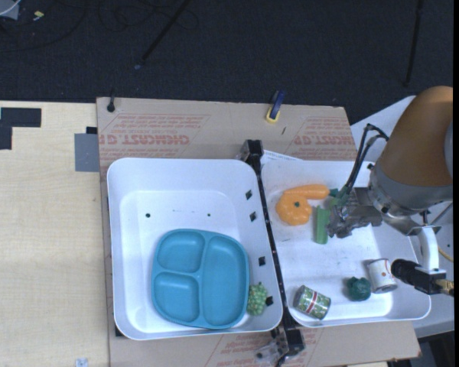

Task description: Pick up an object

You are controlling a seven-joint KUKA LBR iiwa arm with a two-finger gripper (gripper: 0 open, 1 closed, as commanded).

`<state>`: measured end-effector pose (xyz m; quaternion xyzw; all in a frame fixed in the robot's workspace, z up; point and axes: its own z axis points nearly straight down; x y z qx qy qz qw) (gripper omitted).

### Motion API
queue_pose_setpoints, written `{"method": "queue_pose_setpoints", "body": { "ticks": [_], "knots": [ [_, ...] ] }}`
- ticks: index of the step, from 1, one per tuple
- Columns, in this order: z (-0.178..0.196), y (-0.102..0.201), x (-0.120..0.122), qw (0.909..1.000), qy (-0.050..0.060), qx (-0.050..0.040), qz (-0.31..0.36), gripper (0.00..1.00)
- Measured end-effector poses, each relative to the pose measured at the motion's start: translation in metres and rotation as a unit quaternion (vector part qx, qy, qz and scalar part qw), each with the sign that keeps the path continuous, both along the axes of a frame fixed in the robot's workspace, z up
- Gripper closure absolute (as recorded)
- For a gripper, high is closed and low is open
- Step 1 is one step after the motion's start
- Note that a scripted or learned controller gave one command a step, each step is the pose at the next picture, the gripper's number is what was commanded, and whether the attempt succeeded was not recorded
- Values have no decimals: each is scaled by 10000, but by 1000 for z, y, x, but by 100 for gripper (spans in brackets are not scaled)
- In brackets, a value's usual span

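The arm (417, 151) reaches in from the right and hangs low over the right bin (333, 312). Its end effector (338, 219) sits in the upper middle of that bin, just beside a green stick-shaped piece (320, 225) that stands nearly upright in the picture. The dark fingers are close to the stick, maybe touching it, but the view is too small and cluttered to tell whether they are spread or closed, or whether anything lies between them. So nothing can be called held.

Left of the stick, an orange curved toy (297, 204) lies on the bin floor, near the end effector but apart from it. Lower in the same bin sit a small can with a red and green label (313, 302), a dark green lump (359, 287) and a small white cylinder (379, 274), all well apart from the end effector.

The left bin (130, 205) holds a blue divided plate (200, 278), with a bunch of green grapes (256, 299) tucked at its lower right edge against the bin wall.

As a judgement, the task is in its reaching or grasping stage: the arm is down among the objects, with the green stick the likeliest target, yet no object is lifted. A firm grip and the lift are left to do.
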<state>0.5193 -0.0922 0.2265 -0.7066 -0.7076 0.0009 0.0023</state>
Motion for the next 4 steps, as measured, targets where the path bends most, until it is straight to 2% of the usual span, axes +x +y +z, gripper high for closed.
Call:
{"method": "queue_pose_setpoints", "body": {
  "ticks": [1, 2, 3, 4],
  "knots": [
    [-9, 21, -18, 10000, 5, -1, 1, 100],
    [-9, 19, -15, 10000, -8, -6, -14, 100],
    [11, 19, -16, 10000, -20, -7, -5, 100],
    [10, 17, -19, 10000, -6, -4, -12, 100]
  ]
}}
